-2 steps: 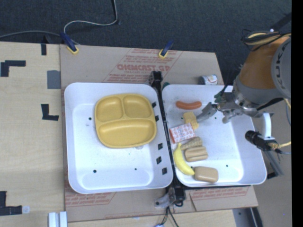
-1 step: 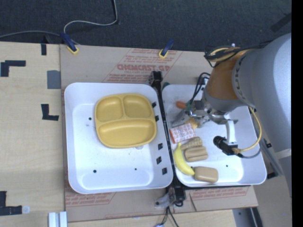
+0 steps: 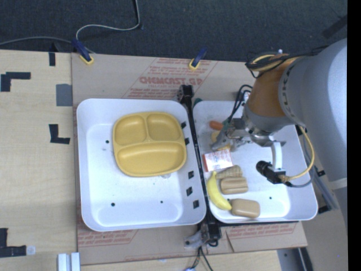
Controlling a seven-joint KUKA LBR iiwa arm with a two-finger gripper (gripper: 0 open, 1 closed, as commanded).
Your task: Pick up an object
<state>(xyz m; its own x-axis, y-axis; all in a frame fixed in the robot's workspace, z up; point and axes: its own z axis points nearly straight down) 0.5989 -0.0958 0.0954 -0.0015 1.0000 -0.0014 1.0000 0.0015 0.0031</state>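
A: Claw (image 3: 228,135) is low in the right bin (image 3: 293,205), tips blurred against clutter. Can't tell if they're apart or together.

B: What's under it?

A: A red-and-white packet (image 3: 218,161) just near of it; something small and orange (image 3: 216,125) just beyond, too small to name.

B: Further out?

A: Curved yellow banana (image 3: 216,193), two tan blocks (image 3: 232,180), a rounded tan bar (image 3: 245,208). The left bin (image 3: 93,168) holds a glossy yellow divided plate (image 3: 149,142). Cardboard (image 3: 163,78) under both, on a pale wood bench (image 3: 34,168).
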